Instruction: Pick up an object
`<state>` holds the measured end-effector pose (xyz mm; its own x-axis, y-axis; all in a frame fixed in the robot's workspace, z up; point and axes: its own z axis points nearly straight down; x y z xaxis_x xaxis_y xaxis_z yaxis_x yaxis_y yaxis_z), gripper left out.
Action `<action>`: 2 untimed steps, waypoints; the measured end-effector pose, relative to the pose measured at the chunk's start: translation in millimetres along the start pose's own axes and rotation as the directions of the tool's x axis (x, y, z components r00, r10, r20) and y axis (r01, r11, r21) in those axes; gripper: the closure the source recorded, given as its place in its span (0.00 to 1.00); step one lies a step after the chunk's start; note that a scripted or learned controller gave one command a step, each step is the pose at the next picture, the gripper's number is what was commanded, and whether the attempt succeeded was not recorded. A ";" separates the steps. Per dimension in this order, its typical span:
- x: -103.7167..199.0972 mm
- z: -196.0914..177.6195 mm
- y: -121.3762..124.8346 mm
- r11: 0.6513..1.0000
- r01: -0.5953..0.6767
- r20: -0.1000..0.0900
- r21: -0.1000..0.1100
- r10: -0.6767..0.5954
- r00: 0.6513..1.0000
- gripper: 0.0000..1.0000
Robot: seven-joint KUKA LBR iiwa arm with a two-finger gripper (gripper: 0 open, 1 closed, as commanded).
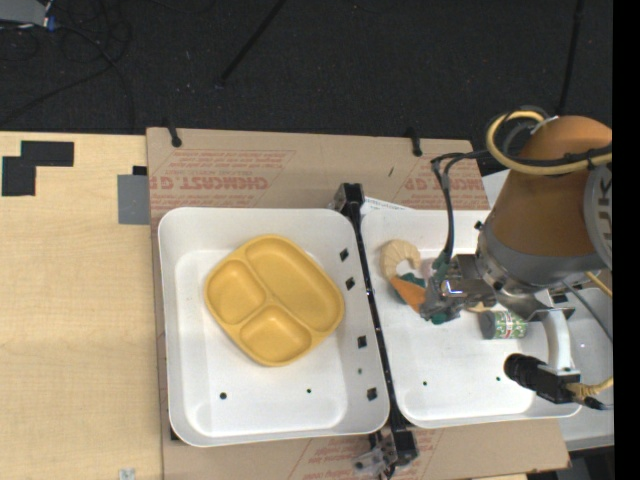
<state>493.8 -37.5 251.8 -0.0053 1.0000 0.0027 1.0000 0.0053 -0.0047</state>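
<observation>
My gripper [445, 296] is low in the right bin [470, 398], near its upper middle, under the grey and orange arm. An orange object [407, 290] lies just left of the gripper, touching or nearly touching it. A cream rounded object [398, 257] sits above the orange one. A dark green piece [437, 315] shows right under the gripper. A small container with a green label [507, 325] lies to the gripper's right. The arm hides whatever lies beneath the wrist.
The left bin [190, 388] holds a yellow divided plate [272, 298] at its middle. A black divider with clips [365, 308] runs between the bins. Cardboard [260, 168] lies under both bins, with pale bench to the left.
</observation>
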 end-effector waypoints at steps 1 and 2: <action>59.5 -1.1 4.4 1.000 0.001 0.000 -0.001 -0.001 1.000 1.00; 112.1 -1.5 6.1 1.000 0.000 0.001 0.000 0.000 1.000 1.00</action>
